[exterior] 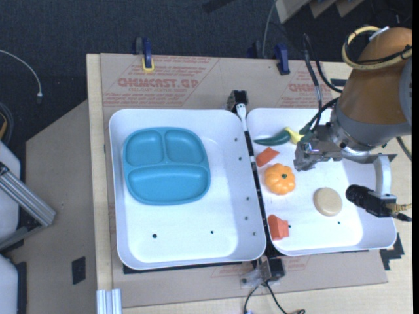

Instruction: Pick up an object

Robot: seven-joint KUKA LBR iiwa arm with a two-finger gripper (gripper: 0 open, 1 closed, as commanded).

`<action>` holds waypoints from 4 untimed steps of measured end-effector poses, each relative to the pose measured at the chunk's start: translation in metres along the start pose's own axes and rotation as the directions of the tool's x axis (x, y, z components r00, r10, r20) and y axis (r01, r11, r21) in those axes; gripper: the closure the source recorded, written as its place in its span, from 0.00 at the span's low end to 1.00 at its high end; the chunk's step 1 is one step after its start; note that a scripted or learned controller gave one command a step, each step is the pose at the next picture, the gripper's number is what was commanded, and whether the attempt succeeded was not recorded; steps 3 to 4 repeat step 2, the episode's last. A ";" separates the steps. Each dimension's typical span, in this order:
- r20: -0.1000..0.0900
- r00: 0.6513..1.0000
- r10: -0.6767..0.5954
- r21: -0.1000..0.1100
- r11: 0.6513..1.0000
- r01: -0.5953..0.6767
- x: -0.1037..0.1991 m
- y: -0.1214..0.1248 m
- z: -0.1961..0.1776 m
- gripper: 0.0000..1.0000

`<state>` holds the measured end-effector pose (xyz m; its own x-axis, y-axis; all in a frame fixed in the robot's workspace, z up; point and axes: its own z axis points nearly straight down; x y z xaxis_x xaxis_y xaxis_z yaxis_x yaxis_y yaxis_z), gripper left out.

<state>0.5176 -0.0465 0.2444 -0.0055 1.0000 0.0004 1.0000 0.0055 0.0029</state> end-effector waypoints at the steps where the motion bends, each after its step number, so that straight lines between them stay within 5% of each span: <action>1: -0.001 1.000 0.000 0.007 1.000 0.000 0.053 0.008 0.018 1.00; 2: -0.001 1.000 0.000 0.004 1.000 0.000 0.105 0.018 0.030 1.00; 4: -0.001 1.000 0.000 0.004 1.000 0.000 0.105 0.018 0.030 1.00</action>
